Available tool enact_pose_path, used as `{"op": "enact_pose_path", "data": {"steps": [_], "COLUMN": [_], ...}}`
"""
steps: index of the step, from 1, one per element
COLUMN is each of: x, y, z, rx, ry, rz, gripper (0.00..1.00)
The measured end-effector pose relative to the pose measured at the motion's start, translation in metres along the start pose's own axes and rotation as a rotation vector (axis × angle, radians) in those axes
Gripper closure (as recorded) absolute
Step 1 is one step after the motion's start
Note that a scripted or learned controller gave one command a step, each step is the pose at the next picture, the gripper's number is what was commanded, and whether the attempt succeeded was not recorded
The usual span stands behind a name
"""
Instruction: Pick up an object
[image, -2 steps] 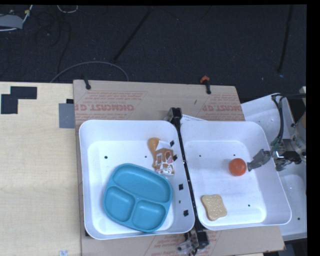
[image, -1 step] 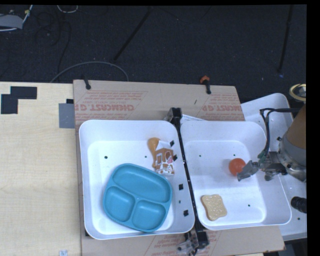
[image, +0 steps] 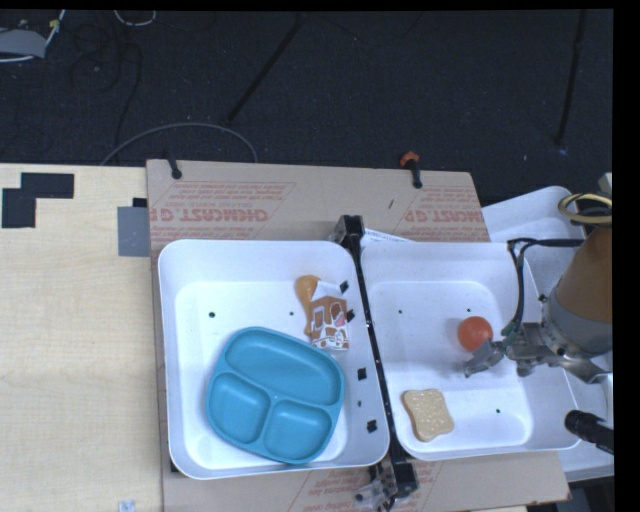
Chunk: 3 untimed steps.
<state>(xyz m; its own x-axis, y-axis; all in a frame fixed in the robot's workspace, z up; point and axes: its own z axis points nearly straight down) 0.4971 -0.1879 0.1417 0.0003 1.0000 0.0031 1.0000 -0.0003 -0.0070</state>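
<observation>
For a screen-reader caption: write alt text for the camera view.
A grey robot arm reaches in from the right, its gripper low in the right white bin beside a red ball, with a toast-shaped toy nearer the front. The left white bin holds a blue divided plate and a small orange-and-white toy.

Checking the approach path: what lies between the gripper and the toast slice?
Bare white bin floor separates the gripper from the toast slice in the camera view.
</observation>
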Motion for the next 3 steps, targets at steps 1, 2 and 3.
{"op": "enact_pose_path", "data": {"steps": [1,2,3], "x": [0.001,0.0,0.006], "y": [-0.001,0.0,0.002], "z": [0.054,0.041,-0.004], "rx": [0.0,-0.002,-0.008], "ry": [0.0,-0.001,-0.003], "rz": [0.0,0.005,-0.002], "gripper": [0.0,1.0,1.0]}}
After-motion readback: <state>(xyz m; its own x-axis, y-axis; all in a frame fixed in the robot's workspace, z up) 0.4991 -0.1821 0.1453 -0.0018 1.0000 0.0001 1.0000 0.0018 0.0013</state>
